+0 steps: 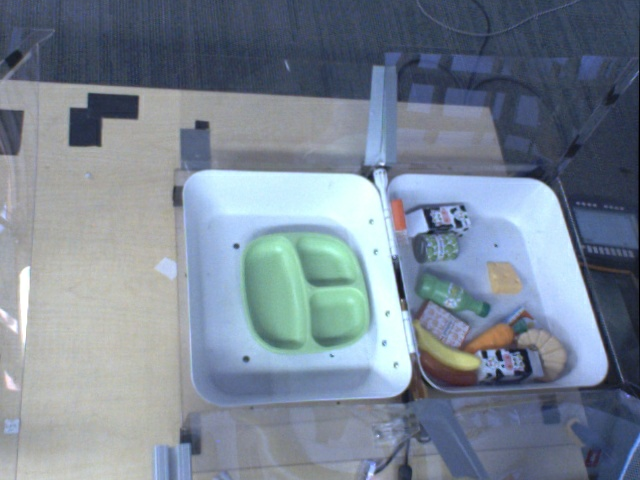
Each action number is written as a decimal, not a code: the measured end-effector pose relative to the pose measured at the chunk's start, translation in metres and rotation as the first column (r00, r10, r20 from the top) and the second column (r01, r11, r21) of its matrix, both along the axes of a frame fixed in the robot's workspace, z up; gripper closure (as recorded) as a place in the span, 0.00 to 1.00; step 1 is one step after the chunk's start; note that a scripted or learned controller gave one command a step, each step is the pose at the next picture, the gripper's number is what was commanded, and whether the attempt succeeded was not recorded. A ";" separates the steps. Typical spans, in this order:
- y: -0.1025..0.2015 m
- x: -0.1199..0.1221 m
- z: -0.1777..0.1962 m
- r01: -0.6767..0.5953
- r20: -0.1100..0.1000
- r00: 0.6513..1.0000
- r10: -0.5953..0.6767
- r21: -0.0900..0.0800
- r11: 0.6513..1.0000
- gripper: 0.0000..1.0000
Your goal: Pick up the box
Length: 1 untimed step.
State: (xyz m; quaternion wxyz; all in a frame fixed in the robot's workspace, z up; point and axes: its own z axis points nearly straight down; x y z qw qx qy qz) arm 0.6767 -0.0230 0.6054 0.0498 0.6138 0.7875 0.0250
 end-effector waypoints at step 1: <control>0.024 -0.008 -0.170 0.028 -0.105 0.994 -0.026 0.022 0.999 1.00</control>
